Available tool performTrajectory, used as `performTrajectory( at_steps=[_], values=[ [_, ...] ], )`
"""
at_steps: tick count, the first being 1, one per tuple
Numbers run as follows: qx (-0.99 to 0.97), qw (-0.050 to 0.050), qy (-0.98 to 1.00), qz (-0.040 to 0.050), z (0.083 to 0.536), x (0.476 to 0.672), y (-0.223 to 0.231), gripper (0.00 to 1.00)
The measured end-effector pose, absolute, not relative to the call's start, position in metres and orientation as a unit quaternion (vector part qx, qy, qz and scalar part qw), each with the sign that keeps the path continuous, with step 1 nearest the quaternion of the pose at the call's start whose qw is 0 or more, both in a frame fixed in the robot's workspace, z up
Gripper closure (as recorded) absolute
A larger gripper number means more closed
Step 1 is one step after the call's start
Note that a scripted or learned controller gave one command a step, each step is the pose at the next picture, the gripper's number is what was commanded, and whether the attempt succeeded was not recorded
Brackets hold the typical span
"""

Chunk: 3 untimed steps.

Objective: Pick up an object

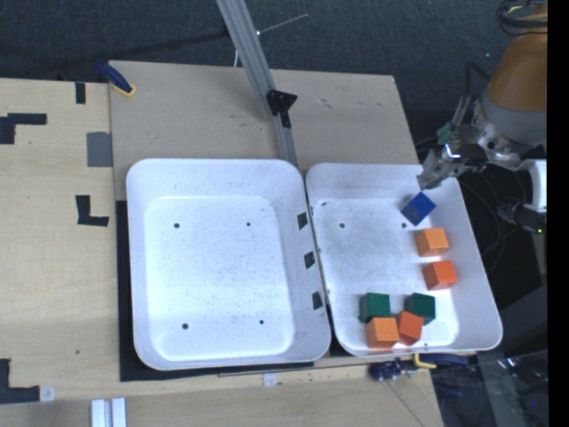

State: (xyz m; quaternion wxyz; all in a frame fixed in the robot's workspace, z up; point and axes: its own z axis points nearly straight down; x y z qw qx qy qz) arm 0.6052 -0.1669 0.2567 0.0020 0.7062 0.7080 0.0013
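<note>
Several small blocks lie in the right bin [347, 194]. A blue block [418, 208] sits tilted near the bin's far right corner. Toward the front along the right wall come an orange block [432, 241] and a red-orange block [439, 275]. At the front sit two green blocks [375, 306] [420, 306], an orange block [383, 331] and a red-orange block [410, 326], packed close together. My gripper [433, 174] hangs over the far right corner of this bin, just above and slightly right of the blue block. I see no block in its grasp.
The left bin [142, 194] adjoins the right one, with black clips along the shared edge. A slanted metal pole [253, 52] rises from behind the bins. A blue and yellow tool [116, 78] lies at the bench's far left. Cables hang to the right of the arm.
</note>
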Motion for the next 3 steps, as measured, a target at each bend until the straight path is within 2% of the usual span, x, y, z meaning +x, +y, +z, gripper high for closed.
performTrajectory(
  at_steps=[1, 3],
  values=[
    [0.705, -0.001, 0.709, -0.0007, 0.243, 0.595, -0.117, 1.00],
    [0.705, -0.001, 0.710, 0.0001, 0.256, 0.572, -0.011, 1.00]
  ],
)
